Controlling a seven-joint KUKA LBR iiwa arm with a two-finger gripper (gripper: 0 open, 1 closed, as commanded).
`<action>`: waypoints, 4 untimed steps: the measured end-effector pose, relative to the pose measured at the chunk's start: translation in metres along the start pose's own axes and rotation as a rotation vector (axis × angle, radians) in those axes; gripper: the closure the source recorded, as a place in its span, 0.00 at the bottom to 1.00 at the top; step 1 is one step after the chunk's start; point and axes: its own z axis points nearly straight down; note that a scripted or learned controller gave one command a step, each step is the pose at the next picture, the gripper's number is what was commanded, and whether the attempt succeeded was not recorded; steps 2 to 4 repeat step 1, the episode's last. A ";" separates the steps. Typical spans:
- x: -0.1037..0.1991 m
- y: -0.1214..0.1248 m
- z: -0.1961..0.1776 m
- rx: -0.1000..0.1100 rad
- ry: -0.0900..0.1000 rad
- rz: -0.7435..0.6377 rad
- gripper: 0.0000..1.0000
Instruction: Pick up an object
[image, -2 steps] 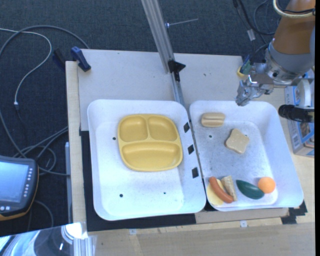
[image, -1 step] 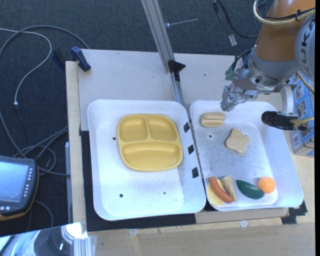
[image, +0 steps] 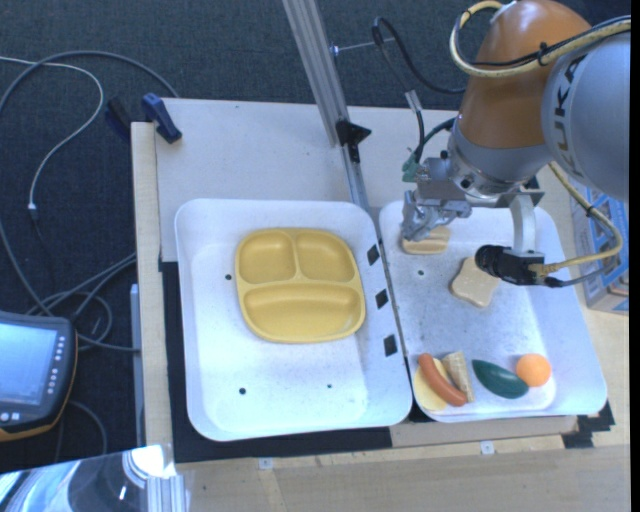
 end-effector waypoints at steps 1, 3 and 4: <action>0.055 -0.012 0.024 0.001 -0.001 0.000 1.00; 0.055 -0.012 0.024 0.001 -0.001 0.000 1.00; 0.055 -0.012 0.024 0.001 -0.001 0.000 1.00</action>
